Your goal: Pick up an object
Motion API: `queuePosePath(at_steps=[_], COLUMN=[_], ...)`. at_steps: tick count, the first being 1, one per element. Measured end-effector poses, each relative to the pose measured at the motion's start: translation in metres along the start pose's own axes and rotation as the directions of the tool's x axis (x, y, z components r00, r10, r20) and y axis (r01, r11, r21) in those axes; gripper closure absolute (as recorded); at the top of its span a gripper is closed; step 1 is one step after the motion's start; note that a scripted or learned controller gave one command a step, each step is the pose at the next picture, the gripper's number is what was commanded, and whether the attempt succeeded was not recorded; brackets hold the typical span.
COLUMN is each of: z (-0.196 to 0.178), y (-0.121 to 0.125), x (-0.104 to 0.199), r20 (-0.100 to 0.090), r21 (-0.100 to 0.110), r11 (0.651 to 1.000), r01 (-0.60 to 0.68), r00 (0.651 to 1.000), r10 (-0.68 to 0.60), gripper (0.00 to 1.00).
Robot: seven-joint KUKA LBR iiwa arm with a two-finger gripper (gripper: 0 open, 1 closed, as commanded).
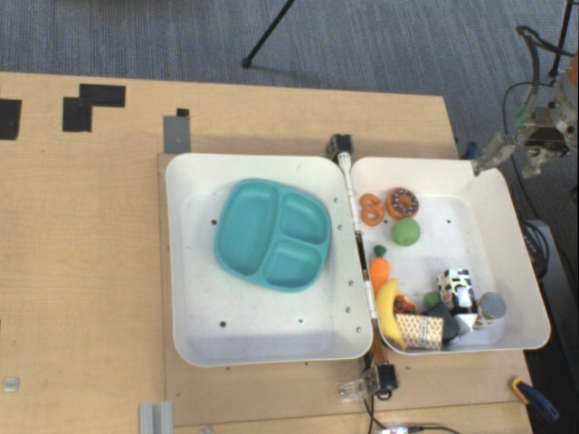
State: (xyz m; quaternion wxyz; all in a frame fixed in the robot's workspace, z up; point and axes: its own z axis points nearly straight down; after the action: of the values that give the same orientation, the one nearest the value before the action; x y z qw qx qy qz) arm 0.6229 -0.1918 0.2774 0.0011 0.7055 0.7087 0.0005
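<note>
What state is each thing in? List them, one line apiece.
Teal plastic divided tray: flat in the left white bin, compartments facing up.
Yellow toy banana: lying along the right white bin's left wall.
Orange toy carrot: lying above the banana.
Green ball: resting apart from the carrot.
Chocolate-frosted toy doughnut: tilted beside an orange pretzel.

I work in a lab: my plywood bench [81, 269] with two white bins [194, 333] bolted on, grey carpet [136, 16], loose cables [534, 52] at its right edge.
</note>
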Motion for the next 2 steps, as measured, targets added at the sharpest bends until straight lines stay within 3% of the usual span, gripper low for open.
queuePosePath(at_steps=[1,2], z=[0.135,0.19], y=[-0.016,-0.102], x=[0.038,0.027], r20=[-0.002,0.001], r21=[0.003,-0.003], r11=[1.0,1.0], r01=[0.003,-0.002], r00=[1.0,1.0], r10=[-0.003,0.002], gripper=[0.0,0.0])
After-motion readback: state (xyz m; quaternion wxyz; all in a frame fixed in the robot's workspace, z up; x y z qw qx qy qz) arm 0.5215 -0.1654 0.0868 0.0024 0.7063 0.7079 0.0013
